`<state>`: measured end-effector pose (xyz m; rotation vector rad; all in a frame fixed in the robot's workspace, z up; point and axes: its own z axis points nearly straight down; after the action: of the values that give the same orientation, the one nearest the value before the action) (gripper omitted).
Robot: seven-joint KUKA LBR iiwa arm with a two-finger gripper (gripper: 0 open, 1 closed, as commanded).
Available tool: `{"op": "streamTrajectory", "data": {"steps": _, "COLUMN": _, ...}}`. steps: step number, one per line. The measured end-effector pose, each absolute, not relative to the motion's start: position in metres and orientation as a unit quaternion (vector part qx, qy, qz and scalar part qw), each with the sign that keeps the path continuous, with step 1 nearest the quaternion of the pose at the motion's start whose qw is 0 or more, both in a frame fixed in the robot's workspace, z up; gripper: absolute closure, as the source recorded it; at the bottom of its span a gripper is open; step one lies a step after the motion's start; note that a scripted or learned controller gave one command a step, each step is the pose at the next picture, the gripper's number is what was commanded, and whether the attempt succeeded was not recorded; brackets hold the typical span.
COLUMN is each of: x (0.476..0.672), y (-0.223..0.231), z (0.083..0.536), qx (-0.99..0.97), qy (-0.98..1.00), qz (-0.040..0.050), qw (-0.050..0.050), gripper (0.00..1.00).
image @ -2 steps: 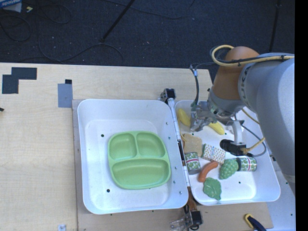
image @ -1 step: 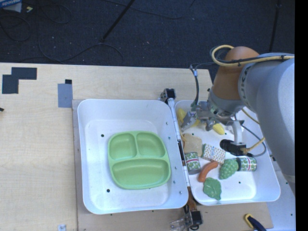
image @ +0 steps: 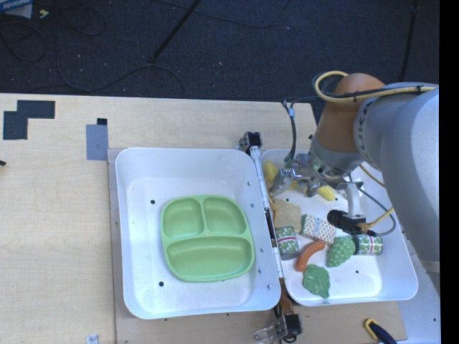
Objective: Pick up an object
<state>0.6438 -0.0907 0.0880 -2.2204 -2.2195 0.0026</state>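
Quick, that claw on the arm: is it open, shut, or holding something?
Gripper: cannot be told; it sits low in the right bin among the toy food.

One fixed camera watches me from above the table (image: 57, 213), tilted so it looks down at a slant across both white bins. The left bin (image: 129, 192) sits near the middle of its frame, the right bin (image: 391, 282) toward the right side, and my arm (image: 401, 149) comes in from that right side (bulking large there, being nearer the lens). Beyond the table's far edge it takes in dark floor (image: 215, 34) with cables.
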Motion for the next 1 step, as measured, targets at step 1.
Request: {"op": "streamTrajectory", "data": {"steps": 1, "x": 0.6438, "y": -0.0962, "z": 0.0879, "qx": -0.707, "qy": -0.707, "qz": 0.0007, "qw": 0.001, "gripper": 0.00}}
